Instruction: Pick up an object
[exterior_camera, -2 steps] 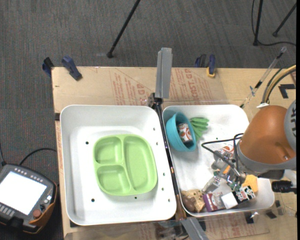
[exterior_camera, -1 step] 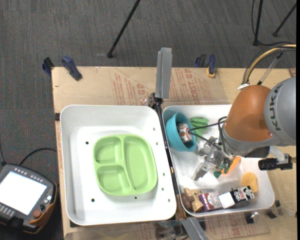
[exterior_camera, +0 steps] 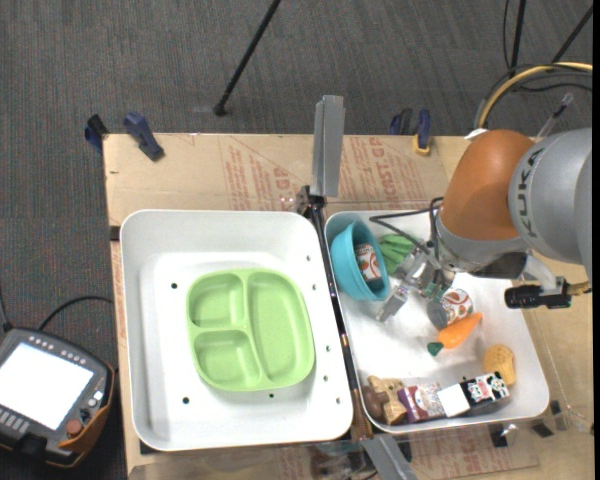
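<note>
My gripper [exterior_camera: 416, 306] hangs low over the right bin [exterior_camera: 535, 388], in its upper middle, with the fingers [exterior_camera: 392, 306] spread open and nothing between them. A blue bowl [exterior_camera: 352, 258] lies tipped on its side just to its left, with a small red and white item [exterior_camera: 370, 261] in its mouth. A small red and white can [exterior_camera: 459, 301] and an orange carrot [exterior_camera: 456, 332] lie just right of and below the gripper. A green item [exterior_camera: 395, 243] lies partly under the wrist.
Along the right bin's front edge lie a brown toy [exterior_camera: 382, 396], a snack packet [exterior_camera: 421, 400], a black and white packet [exterior_camera: 480, 389] and a yellow piece [exterior_camera: 499, 362]. The left bin [exterior_camera: 150, 248] holds a green divided plate [exterior_camera: 250, 328]. A grey post [exterior_camera: 327, 153] stands behind the bins.
</note>
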Robot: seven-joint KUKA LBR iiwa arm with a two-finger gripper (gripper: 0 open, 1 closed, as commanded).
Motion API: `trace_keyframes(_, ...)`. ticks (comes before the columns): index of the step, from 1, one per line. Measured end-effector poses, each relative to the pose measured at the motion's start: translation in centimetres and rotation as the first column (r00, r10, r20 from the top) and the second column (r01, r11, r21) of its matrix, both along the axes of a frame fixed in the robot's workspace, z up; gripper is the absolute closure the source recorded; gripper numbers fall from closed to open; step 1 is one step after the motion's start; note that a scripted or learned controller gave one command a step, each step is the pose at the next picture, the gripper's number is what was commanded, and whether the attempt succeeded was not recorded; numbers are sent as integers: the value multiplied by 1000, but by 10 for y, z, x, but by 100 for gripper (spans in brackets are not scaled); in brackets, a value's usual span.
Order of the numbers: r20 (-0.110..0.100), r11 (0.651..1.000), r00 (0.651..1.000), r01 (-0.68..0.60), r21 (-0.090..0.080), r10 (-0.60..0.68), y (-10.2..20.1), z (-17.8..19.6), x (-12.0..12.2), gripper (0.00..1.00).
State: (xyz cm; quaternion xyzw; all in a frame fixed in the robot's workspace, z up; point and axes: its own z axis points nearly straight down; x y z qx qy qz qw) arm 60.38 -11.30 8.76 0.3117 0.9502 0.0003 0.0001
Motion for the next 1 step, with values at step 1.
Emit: trace_keyframes(1,-1,994,994,-110,-1,110,-73,0,-25,0)
